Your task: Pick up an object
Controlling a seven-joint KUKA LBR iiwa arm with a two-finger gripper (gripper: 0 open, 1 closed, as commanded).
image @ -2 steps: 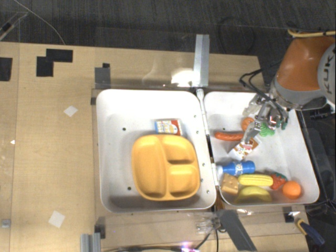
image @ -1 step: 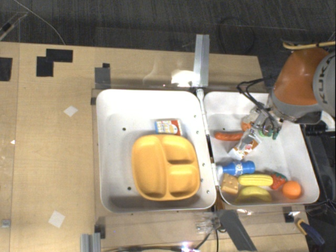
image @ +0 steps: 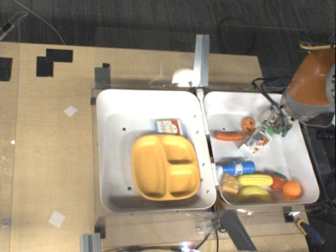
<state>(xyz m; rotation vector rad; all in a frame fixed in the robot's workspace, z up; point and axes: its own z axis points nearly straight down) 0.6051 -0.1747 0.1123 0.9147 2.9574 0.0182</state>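
A pale wooden bench (image: 47, 156) carries two shallow white bins side by side, with dark carpet (image: 157, 9) beyond its far edge. A metal post (image: 202, 54) rises where the bins meet, and black marks sit on the bench's far left.

Taking the yellow divided tray (image: 165, 167) in the left bin (image: 113, 140) as the landmark: a small red-and-white carton (image: 168, 126) lies just beyond its far edge, touching or nearly so. To the tray's right, over the divider, the right bin (image: 226, 109) holds an orange sausage (image: 229, 136), a small orange ball (image: 248, 123), a blue bottle (image: 237, 168), a tan block (image: 229, 184), a corn cob (image: 255, 180), a banana-like yellow piece (image: 253, 193) and an orange (image: 292, 189).

The grey arm (image: 312, 88) enters from the right, cut off by the frame. The gripper (image: 273, 124) hangs over the right bin's far half, well right of the tray. Just beside its tip lies a small white packet (image: 254, 143); contact is unclear. The fingers are a tangle of small parts, so how far open they stand cannot be told, nor whether they hold anything. A red item (image: 278, 180) behind the corn is mostly hidden.
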